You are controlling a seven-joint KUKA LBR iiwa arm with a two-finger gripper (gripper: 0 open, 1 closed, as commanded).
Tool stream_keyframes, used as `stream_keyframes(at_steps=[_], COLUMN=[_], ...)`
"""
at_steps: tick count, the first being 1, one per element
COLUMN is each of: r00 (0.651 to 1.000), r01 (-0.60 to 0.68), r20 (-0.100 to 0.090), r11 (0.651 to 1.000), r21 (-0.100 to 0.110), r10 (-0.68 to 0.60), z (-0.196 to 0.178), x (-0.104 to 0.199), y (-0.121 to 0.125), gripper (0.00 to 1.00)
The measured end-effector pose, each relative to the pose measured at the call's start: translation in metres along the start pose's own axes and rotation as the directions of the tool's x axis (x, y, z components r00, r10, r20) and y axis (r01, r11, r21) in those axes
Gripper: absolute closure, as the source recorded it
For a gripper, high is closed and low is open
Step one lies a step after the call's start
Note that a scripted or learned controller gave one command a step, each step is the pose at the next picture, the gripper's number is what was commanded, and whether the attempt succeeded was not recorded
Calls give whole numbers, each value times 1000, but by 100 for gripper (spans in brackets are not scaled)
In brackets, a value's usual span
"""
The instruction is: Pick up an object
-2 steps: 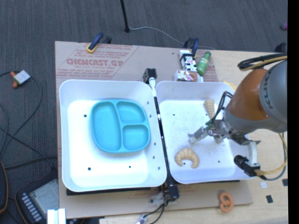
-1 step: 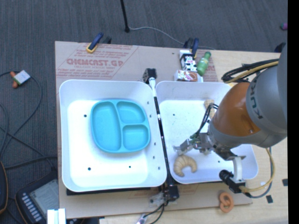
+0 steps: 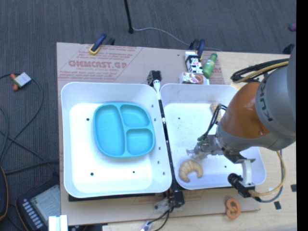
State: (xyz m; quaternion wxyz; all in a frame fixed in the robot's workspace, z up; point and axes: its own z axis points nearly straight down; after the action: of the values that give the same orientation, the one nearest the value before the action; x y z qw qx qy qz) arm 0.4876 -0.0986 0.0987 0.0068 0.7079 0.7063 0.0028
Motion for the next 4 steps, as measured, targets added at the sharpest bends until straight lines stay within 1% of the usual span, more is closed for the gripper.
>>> stream_keyframes(at_steps=[1,2,3,4], r00=[1000,1000,1000,1000], r01=[2,4,4,2], r20=[-5,-6,-6,-5], r11=[1000,1000,1000,1000], r21=[8,13,15,16], r10=[-2,-4,-4,-2], z=[12,-86,-85,-86], x=[-54,18,82,88], y=[-2,-2,45,-4], gripper=[100,100,100,100])
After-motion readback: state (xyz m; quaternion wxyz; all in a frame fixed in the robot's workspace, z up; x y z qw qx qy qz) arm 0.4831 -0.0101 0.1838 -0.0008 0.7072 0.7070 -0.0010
